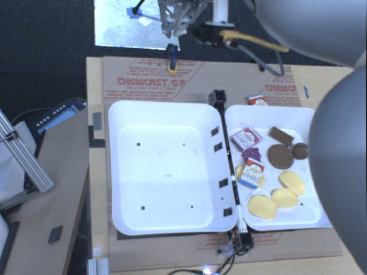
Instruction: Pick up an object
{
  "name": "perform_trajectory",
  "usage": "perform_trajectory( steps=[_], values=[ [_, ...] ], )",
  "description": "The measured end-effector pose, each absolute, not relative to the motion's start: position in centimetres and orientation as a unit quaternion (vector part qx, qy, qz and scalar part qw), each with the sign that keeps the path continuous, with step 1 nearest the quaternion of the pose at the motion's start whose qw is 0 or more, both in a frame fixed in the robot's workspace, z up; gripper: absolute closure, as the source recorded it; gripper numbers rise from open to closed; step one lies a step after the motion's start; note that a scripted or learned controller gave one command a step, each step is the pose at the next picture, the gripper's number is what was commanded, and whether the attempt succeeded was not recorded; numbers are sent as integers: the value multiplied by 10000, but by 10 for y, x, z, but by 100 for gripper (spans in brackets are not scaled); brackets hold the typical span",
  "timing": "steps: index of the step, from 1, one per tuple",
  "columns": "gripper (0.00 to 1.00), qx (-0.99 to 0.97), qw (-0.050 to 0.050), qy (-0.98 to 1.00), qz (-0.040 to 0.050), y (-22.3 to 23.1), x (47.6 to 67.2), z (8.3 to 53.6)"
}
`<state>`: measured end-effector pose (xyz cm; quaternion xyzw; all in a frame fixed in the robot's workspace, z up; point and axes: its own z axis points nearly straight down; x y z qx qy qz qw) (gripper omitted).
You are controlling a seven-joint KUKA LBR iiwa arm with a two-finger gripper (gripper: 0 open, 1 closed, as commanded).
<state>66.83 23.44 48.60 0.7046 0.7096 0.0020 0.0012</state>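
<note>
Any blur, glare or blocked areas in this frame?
Camera view: the arm sits close to the lens, soft and out of focus, and covers part of the right bin; the metal plate at top glares bright; the bins look evenly lit, with items reasonably sharp.

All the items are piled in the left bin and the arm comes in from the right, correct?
Wrong bin. The camera view shows the items, such as the brown round disc and the yellow pieces, in the right bin. The arm does come in from the right.

objs in right bin [307, 219], left bin [120, 171] beside.
</note>
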Motion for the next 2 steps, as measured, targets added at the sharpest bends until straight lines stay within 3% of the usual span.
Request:
perform_trajectory(
  steps=[1, 2],
  values=[
    [100, 7047, 14, 7095, 33, 234, 654, 539],
    [100, 7045, -3, 7097, 4, 234, 622, 535]
  ],
)
